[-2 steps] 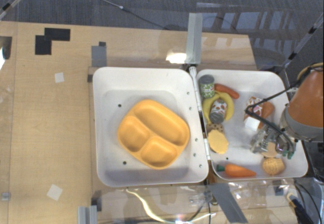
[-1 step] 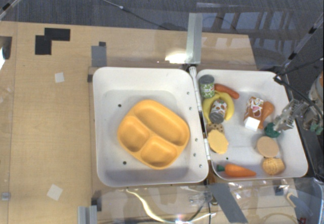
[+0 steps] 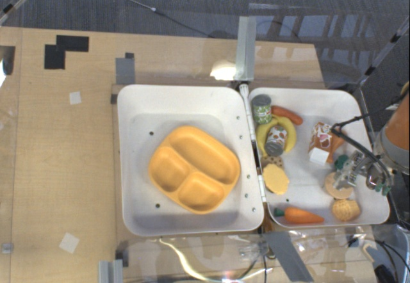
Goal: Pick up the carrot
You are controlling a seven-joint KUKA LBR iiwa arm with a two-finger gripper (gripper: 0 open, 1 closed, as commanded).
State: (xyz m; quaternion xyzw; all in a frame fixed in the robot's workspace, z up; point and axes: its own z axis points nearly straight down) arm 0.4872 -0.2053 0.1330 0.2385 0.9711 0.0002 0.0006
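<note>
The carrot (image 3: pixel 302 216) is orange with a small green top at its left end. It lies flat along the front wall of the right bin (image 3: pixel 359 104), pointing right. My gripper (image 3: pixel 350 176) hangs over the right side of that bin, above a tan round disc (image 3: pixel 336 187). It is up and to the right of the carrot, and I see nothing held in it.
The right bin also holds a green-topped can (image 3: pixel 261 109), a red sausage-like piece (image 3: pixel 287 114), a banana (image 3: pixel 286 139) around a second can (image 3: pixel 275 141), a yellow slice (image 3: pixel 277 179), an orange carton (image 3: pixel 322 137) and a bun (image 3: pixel 346 210). A yellow divided plate (image 3: pixel 194 168) sits in the left bin (image 3: pixel 138 121).
</note>
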